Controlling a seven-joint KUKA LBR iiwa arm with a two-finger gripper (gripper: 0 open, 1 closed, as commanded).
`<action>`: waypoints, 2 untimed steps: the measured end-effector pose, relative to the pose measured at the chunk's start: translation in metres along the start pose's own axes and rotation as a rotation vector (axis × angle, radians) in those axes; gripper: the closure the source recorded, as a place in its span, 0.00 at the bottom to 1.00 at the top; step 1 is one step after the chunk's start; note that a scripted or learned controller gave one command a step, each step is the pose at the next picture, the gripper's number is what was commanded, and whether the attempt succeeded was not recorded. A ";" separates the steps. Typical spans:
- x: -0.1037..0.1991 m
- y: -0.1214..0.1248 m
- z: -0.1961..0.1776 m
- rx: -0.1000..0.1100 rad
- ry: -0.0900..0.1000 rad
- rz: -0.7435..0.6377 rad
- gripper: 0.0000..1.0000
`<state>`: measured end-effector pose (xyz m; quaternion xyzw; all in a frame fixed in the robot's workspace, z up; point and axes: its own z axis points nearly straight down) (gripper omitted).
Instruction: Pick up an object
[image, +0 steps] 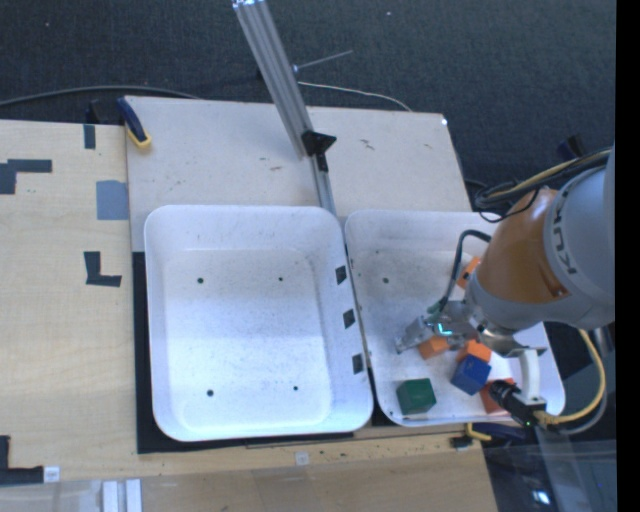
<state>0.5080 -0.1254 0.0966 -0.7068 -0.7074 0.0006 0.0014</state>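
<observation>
- The arm (545, 265), grey with an orange band, reaches in from the right and bends down over the right bin (400, 250).
- Its jaws (415, 338) sit low inside that bin, near the middle of the floor, pointing toward the left wall.
- Whether the jaws are open or closed I cannot tell; they look like a small grey tangle, and nothing can be seen caught between them.
- An orange block (432, 348) lies just beside the jaws, on their lower right; it may be touching them, but that is unclear.
- A blue block (470, 375) sits a little further to the lower right, with another small orange piece (478, 351) against its upper edge.
- A green block (416, 396) rests near the front wall of the right bin, apart from the jaws.
- A red-orange piece (494, 398) lies at the bin's front right corner, partly hidden by the arm's black fitting.
- The left bin (160, 300) stands edge to edge with the right one on the worktop (60, 300).
- A metal pole (285, 85) slants across the worktop behind the bins.
</observation>
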 end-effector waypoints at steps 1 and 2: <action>-0.012 0.012 0.005 -0.001 0.000 -0.001 0.00; -0.044 0.006 0.005 -0.001 -0.001 0.001 0.00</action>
